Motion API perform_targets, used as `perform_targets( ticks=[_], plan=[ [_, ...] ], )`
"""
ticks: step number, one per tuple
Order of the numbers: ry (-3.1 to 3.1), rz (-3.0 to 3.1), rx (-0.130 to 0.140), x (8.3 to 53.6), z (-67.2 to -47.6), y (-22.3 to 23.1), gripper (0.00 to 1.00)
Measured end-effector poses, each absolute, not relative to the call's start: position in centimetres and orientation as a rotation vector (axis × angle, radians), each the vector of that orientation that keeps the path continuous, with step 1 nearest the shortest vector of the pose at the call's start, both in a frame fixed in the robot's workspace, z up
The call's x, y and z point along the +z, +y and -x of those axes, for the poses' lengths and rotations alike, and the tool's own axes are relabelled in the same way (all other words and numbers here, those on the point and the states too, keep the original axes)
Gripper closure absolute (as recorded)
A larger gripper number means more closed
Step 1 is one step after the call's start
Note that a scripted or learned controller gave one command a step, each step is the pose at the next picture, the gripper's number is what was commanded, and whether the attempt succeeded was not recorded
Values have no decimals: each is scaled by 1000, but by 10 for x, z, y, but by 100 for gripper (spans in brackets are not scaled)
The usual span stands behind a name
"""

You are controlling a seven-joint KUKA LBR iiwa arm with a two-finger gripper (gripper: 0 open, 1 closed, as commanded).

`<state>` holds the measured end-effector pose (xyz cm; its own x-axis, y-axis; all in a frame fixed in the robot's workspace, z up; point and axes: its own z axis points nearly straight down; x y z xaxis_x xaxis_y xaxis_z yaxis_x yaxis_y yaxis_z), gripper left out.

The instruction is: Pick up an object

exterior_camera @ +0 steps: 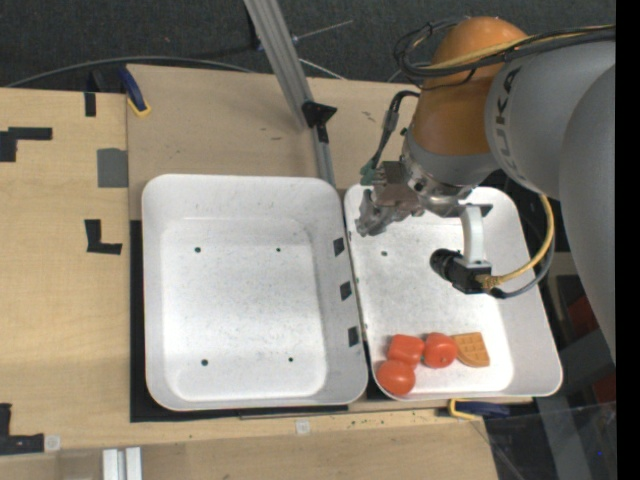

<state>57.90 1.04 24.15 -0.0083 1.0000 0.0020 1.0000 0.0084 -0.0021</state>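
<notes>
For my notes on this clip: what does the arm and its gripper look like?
The arm is bulky and smooth grey, with a rounded orange band above the wrist. Black cables loop over the band, and a yellow cable runs to a black fitting on a white bracket. The gripper is small, grey metal.

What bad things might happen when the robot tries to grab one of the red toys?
The three red toys sit bunched together, touching, beside an orange waffle-like piece, so the gripper may nudge neighbours or pinch two at once. They also lie close to the right bin's near wall, which could block the gripper. The gripper is at the bin's far end.
</notes>
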Motion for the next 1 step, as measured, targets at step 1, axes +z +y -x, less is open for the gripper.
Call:
perform_targets(
  ticks=[1],
  plan=[
    [-2227,2210,3,231,-576,71,100]
  ],
)
